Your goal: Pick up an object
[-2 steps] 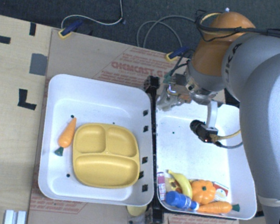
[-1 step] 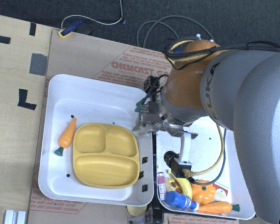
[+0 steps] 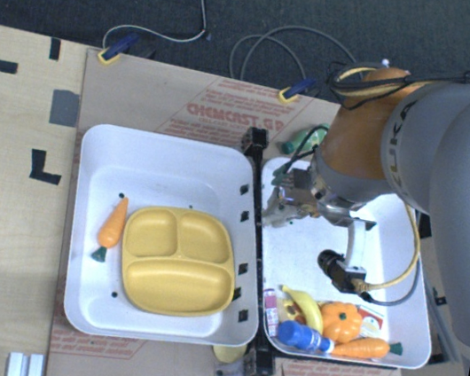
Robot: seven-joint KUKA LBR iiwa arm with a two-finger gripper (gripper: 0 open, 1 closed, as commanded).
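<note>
The grey arm is reaching in from the right and hanging over the upper part of the right bin, its bulk covering much of that bin's floor. The left bin is holding a yellow divided plate, with a toy carrot lying just beside the plate's left edge.

The gripper is sitting low at the right bin's upper left corner, close to the wall between the two bins. I cannot tell whether it is open or closed, and nothing is showing as gripped.

The likely things to pick are crowding the right bin's near edge: a banana, an orange ball, a blue bottle and a second carrot, all touching or overlapping.

In my judgement, the main risk is a miss. The gripper is working well apart from that pile, so a close here is likely catching nothing. A descent this near the dividing wall may be striking it. A reach into the pile could nudge neighbours aside, or let round pieces slip out.
</note>
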